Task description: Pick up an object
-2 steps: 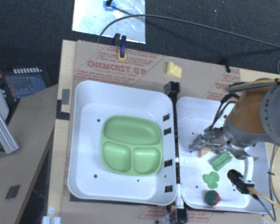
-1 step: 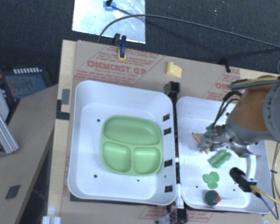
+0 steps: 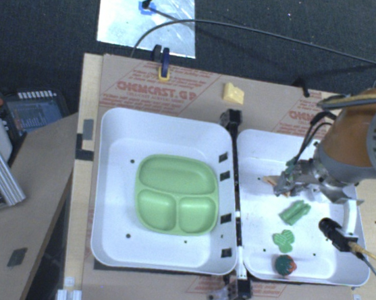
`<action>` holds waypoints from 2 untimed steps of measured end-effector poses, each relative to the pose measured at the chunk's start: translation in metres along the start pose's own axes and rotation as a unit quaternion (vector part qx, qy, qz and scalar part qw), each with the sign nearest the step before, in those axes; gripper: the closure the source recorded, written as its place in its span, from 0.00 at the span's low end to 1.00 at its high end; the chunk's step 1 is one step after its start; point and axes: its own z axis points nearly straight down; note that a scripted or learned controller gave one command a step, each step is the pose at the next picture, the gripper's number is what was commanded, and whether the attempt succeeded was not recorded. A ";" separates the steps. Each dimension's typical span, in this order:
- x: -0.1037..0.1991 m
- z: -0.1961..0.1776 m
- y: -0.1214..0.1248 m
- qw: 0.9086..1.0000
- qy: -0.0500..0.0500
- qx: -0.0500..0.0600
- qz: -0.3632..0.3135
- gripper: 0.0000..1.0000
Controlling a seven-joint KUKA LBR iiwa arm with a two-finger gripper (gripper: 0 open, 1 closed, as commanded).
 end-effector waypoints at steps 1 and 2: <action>-0.001 -0.065 0.000 1.000 0.000 -0.002 0.000 1.00; -0.001 -0.063 0.001 1.000 0.000 0.001 0.000 1.00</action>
